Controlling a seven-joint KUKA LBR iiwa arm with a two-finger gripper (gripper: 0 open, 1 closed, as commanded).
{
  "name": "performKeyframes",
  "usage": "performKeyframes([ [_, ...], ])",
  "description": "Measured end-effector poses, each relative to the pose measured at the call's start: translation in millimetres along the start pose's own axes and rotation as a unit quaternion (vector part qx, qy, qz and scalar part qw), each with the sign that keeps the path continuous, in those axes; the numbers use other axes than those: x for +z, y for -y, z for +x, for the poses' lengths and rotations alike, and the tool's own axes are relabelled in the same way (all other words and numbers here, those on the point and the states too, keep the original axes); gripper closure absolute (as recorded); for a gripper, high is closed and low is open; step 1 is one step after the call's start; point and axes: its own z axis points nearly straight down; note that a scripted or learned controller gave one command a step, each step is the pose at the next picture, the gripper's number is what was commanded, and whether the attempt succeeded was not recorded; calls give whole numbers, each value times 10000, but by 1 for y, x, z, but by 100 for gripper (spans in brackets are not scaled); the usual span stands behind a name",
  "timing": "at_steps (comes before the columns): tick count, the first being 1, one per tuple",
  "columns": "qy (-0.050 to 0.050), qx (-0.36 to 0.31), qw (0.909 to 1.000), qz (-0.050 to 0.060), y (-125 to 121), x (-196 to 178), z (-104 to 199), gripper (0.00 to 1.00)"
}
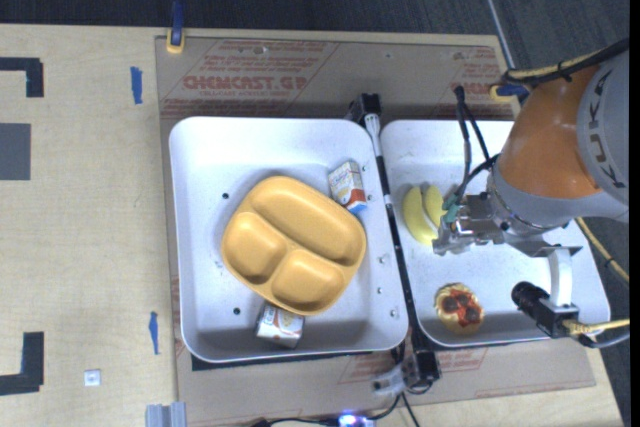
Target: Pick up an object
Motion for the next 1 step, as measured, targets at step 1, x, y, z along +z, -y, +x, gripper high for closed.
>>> performKeyframes([
  [1, -6, 1, 10000, 16, 9, 38, -72, 100],
])
